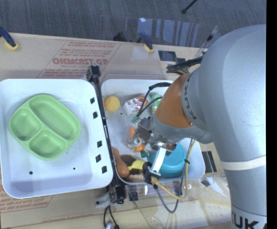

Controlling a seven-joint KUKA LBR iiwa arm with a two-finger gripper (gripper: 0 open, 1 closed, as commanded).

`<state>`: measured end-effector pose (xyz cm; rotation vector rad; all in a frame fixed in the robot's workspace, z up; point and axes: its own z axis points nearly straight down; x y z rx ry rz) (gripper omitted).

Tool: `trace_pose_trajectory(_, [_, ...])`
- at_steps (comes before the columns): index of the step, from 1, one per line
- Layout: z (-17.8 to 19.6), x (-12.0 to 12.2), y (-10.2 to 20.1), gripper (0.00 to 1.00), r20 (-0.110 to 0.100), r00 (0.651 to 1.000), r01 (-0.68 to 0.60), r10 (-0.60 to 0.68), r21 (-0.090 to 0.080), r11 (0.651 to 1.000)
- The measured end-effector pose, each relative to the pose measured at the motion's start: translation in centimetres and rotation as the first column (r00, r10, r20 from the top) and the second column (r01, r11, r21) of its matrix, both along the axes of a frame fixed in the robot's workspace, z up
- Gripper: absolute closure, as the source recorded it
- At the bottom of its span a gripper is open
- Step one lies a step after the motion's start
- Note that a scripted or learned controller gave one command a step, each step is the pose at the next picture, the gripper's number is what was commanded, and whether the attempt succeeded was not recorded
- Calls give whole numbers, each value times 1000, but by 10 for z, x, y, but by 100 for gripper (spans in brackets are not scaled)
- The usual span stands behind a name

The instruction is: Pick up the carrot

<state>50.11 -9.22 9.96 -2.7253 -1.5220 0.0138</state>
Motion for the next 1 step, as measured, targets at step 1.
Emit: trace_pose_trajectory(1, [94,4,41,100,14,918,-397,397,-10,918])
